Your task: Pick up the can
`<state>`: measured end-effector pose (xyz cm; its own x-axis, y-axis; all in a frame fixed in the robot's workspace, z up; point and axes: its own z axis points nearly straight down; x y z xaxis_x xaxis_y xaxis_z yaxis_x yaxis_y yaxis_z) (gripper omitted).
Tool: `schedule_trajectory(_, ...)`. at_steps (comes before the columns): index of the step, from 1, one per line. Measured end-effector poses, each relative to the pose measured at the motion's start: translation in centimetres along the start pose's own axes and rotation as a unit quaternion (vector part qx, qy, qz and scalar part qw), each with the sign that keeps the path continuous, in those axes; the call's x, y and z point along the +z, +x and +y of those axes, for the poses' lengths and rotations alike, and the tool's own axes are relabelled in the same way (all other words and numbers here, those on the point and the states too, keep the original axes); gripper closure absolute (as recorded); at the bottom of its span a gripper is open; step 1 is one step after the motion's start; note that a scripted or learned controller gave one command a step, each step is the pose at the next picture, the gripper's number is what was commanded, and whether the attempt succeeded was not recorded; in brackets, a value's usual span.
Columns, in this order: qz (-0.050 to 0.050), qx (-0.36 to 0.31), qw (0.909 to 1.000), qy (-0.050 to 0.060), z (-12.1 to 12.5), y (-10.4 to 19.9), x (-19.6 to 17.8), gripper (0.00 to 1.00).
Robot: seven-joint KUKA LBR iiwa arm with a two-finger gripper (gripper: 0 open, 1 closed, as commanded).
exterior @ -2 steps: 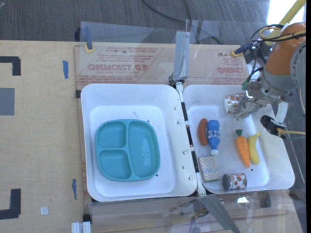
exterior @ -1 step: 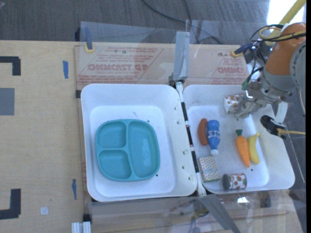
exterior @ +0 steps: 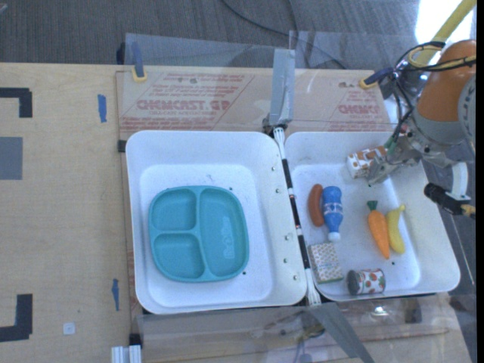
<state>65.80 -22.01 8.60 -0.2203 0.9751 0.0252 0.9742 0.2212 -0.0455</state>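
Camera view showed the can [exterior: 366, 281] lying on its side at five o'clock in the right bin [exterior: 442, 278]. Likely light, stiff, slick and prone to rolling; best pinched across its middle. Whether the gripper [exterior: 387, 166] was apart, I could not tell.

arm [exterior: 446, 89] cut off at right edge, carton [exterior: 364, 161] print unreadable

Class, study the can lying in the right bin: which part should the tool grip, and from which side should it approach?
Grip the can across the middle of its round body, coming straight down from above. It lies on its side near the right bin's front wall, dark end facing the patterned box, so its curved flanks are probably the easiest faces to reach. The tool sits far off, by the small carton.
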Motion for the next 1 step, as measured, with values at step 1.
schedule_trajectory(1, 0.001, 0.125, 0.9922, -0.002, 0.04, -0.16, 0.18, 0.00)
